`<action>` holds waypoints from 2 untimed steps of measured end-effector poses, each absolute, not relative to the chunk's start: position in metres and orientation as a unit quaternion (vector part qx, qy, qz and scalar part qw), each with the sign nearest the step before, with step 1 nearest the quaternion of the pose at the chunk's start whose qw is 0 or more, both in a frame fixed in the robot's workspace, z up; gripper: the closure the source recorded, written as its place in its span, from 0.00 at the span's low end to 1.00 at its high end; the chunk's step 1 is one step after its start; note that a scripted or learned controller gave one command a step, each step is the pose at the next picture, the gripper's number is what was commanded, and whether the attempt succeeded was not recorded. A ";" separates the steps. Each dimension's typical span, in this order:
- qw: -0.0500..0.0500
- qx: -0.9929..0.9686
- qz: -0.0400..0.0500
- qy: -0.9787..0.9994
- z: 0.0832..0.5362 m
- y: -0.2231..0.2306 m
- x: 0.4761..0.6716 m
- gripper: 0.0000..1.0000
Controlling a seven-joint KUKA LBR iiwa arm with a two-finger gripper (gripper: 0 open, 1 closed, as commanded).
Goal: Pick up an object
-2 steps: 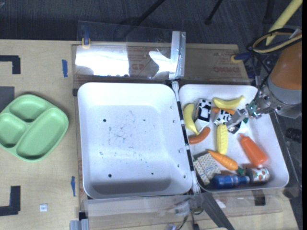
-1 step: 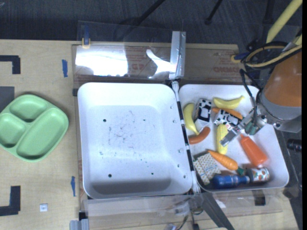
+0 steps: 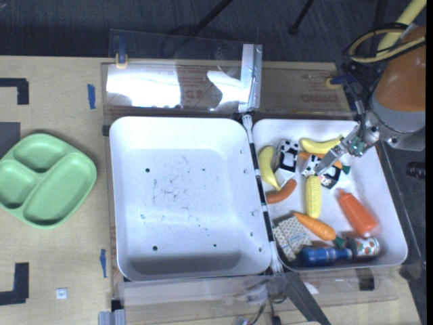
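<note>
Our two-finger claw hangs at three o'clock, above the yellow plastic corn cob. We cannot tell whether it is parted or closed.

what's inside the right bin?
In the right bin: two bananas, a corn cob, a carrot, a sausage, an orange bottle, a blue bottle, a patterned pouch. The gripper covers whatever lies beneath it.
</note>
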State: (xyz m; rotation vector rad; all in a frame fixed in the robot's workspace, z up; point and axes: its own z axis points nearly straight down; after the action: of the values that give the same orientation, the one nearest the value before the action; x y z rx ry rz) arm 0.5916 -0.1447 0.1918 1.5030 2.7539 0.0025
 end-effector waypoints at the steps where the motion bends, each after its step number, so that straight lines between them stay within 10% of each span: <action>1: 0.003 0.455 0.001 0.890 0.189 -0.173 0.632 0.00; 2: 0.006 0.446 0.002 0.895 0.113 -0.186 0.667 0.00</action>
State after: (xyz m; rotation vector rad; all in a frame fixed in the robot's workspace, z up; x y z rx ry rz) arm 0.6667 -0.1859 0.1134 1.3951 2.8015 0.0064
